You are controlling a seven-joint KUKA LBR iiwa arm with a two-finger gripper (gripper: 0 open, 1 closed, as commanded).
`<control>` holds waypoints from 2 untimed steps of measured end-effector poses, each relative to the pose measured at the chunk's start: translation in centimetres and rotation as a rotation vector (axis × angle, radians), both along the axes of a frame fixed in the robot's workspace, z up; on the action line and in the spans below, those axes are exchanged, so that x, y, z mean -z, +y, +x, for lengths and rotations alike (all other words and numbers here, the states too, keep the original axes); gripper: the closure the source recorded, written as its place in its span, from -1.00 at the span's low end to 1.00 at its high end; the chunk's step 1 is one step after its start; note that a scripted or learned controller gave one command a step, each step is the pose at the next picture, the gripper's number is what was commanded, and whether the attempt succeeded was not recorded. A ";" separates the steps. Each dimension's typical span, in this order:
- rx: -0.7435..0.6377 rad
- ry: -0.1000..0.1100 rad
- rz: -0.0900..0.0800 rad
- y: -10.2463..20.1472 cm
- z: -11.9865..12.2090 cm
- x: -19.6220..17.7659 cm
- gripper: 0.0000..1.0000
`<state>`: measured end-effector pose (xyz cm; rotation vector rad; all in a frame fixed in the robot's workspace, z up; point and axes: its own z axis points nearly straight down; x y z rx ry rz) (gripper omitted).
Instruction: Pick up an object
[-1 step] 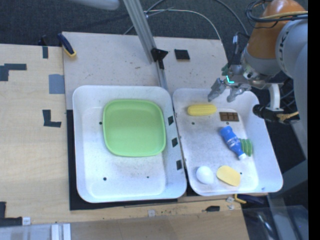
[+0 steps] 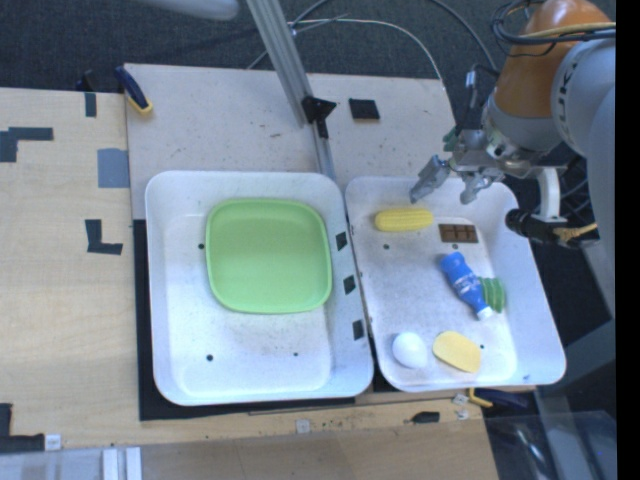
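We see the pincer hanging over the far edge of the right bin, its two fingers spread apart with nothing between them. The thing nearest to it is the yellow corn cob, which lies on the floor of that bin, just to the near left of the pincer and apart from it. The cob's long axis runs left to right, almost level across the view, so we judge that the fingers would have to close across its short width, one on the far side and one on the near side.

Just right of the cob sits a small brown block, close to it but not touching. Further toward us lie a blue bottle with a green piece beside it, and at the near end a white egg and a yellow wedge, all well apart from the pincer. The left bin carries a green plate.

We judge the coming move to be short: a shift left and toward us, then a descent onto the cob's middle, keeping clear of the brown block.
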<state>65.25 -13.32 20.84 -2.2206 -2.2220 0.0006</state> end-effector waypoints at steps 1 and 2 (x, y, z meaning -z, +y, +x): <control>0.000 0.004 0.001 0.8 0.0 6.0 -1.00; 0.000 0.005 0.001 0.9 -0.2 11.3 -1.00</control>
